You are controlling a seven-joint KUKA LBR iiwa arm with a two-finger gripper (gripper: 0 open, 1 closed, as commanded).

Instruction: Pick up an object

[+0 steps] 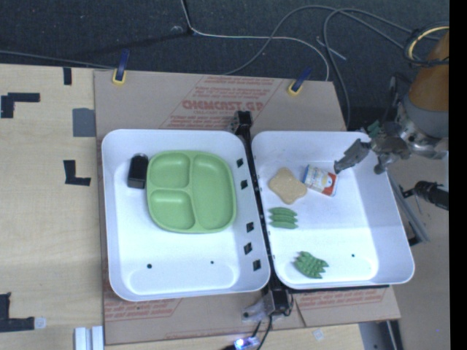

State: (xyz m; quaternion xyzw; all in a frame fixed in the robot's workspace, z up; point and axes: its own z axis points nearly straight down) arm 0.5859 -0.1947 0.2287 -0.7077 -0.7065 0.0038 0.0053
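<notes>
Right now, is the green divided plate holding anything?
Empty: all three compartments of the green divided plate show bare green; the black block lies beside it.

even, soft light; slightly blurry picture

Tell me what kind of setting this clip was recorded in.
Most likely a robotics lab grasping bench, not a kitchen: two white bins clamped on cardboard, toy food such as a green divided plate and pea pods, loose cables, and the arm's gripper at the right bin.
</notes>
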